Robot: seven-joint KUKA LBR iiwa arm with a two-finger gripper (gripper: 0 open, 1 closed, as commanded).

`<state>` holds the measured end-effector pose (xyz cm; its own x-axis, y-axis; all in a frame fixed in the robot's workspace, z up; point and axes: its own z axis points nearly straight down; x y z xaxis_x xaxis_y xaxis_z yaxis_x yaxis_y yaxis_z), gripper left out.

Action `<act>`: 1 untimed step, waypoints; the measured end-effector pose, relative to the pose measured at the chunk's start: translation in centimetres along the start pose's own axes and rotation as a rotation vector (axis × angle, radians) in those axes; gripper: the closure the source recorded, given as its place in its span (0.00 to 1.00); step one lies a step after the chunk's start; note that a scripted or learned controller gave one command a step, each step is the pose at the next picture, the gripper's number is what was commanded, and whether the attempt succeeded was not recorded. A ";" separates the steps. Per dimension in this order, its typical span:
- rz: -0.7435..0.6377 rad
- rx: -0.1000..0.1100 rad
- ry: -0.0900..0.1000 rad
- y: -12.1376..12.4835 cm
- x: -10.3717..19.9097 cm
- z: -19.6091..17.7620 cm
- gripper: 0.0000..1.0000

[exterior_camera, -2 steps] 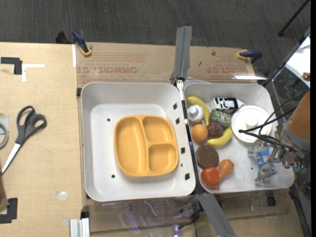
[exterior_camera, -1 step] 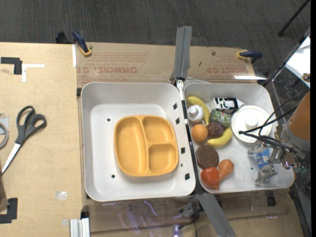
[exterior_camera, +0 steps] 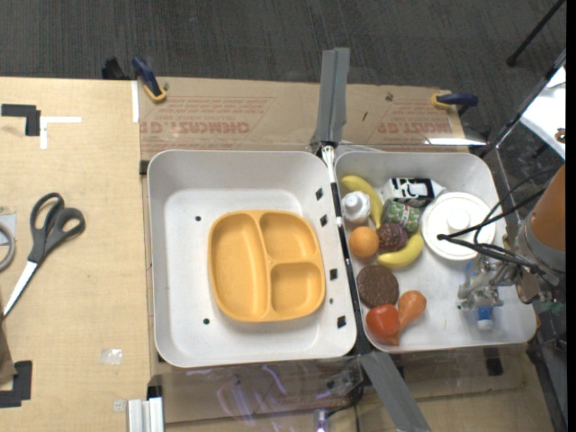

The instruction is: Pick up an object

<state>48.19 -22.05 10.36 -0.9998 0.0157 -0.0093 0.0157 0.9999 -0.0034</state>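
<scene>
Gripper [exterior_camera: 479, 297] low in the right bin [exterior_camera: 504, 187], finger state unclear, over a small blue-and-white object [exterior_camera: 484, 317].

Even, bright overhead light, soft shadows inside the bins [exterior_camera: 162, 241], sharp focus throughout, slight glare at the upper right edge.

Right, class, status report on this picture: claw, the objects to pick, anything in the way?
Claw low in right bin, near corner, nothing seen gripped. Toy food clustered left of it: banana, orange, tomato. White plate beside claw.
</scene>
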 end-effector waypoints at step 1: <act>0.255 -0.003 0.008 5.3 0.4 1.2 1.00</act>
<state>47.86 -16.79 9.17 -0.9635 0.2676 -0.0014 0.2676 0.9635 0.0011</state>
